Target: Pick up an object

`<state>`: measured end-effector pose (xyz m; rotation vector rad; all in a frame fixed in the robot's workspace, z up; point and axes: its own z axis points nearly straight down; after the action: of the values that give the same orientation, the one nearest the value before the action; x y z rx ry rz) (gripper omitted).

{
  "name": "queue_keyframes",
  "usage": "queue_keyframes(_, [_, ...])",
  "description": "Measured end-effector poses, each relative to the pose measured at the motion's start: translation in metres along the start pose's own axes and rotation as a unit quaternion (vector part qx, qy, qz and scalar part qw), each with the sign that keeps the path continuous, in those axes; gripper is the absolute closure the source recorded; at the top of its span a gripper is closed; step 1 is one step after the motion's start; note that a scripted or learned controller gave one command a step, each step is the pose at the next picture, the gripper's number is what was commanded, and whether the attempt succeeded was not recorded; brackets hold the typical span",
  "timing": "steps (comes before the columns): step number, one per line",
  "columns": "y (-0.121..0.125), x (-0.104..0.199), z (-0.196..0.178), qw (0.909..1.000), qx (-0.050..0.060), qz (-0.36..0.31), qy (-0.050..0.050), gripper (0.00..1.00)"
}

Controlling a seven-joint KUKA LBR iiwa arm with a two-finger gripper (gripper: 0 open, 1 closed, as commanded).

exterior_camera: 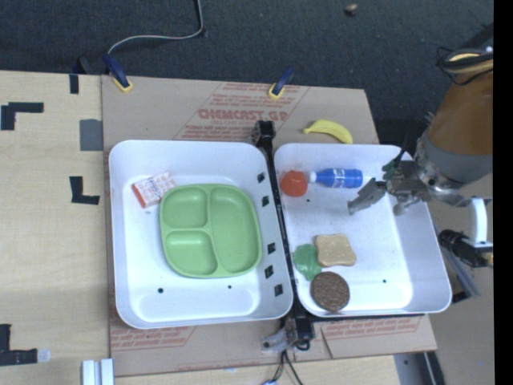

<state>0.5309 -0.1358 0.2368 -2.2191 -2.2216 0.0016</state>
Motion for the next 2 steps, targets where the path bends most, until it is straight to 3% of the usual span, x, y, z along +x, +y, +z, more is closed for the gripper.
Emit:
queue_keyframes(1, [0.001,-0.005,0.149,1.0,-0.004,0.0,-0.001,0.0])
queue_keyframes(2, [0.131,0.033,0.155,0.9998,0.018,0.004,0.002,0.0])
